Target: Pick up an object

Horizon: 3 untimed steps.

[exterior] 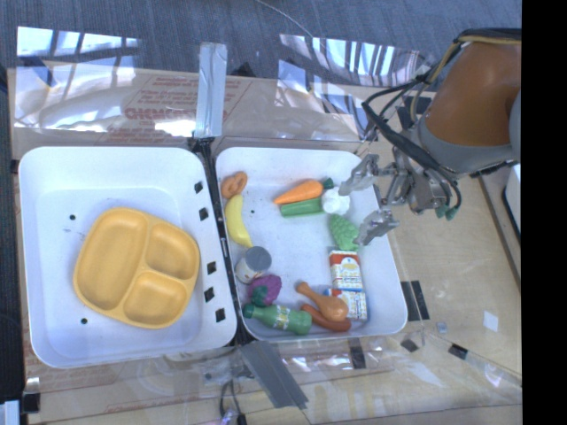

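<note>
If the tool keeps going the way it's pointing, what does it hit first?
Probably the white round piece beside the carrot; the tool points left toward it with fingers apart. Depth is unclear, so the green item is possible.

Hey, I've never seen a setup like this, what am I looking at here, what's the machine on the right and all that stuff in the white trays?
This is one picture from a camera fixed above a bench, looking down at a slant. The machine on the right is a robot arm, grey and orange, ending in a two-finger gripper that works like a hand. Its fingers are spread open above the right edge of the right bin, and nothing is between them. That bin holds toy food: a carrot, a banana, a green bottle, a small carton and some other pieces. The left bin holds a yellow divided plate. The arm's job is to pick up an object; so far it holds none.
</note>
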### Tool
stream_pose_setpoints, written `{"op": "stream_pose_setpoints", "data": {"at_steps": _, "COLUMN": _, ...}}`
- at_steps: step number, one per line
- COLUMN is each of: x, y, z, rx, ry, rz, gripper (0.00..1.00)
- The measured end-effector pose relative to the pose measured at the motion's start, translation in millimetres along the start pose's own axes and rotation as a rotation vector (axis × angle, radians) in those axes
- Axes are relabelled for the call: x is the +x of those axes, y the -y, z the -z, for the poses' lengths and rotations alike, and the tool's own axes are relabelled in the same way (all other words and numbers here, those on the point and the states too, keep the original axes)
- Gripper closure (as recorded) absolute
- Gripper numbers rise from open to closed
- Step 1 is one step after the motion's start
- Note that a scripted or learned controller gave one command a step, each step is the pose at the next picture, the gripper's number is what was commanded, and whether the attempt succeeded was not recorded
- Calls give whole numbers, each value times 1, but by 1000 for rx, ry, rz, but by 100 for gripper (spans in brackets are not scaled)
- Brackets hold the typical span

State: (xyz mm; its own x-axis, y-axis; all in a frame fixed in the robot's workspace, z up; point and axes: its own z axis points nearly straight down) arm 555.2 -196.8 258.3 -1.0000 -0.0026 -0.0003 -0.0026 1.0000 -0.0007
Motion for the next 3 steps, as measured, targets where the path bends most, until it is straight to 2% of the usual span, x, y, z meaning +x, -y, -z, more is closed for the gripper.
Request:
{"op": "stream_pose_setpoints", "data": {"at_steps": 1, "x": -28, "y": 1, "z": -153, "rx": -3, "ry": -9, "rz": -33, "gripper": 0}}
{"op": "stream_pose_setpoints", "data": {"at_steps": 2, "x": -96, "y": -46, "z": -165, "rx": -2, "ry": 2, "rz": -198, "gripper": 0}}
{"op": "stream_pose_setpoints", "data": {"at_steps": 3, "x": -97, "y": -46, "z": -153, "rx": 0, "ry": 5, "rz": -191, "gripper": 100}}
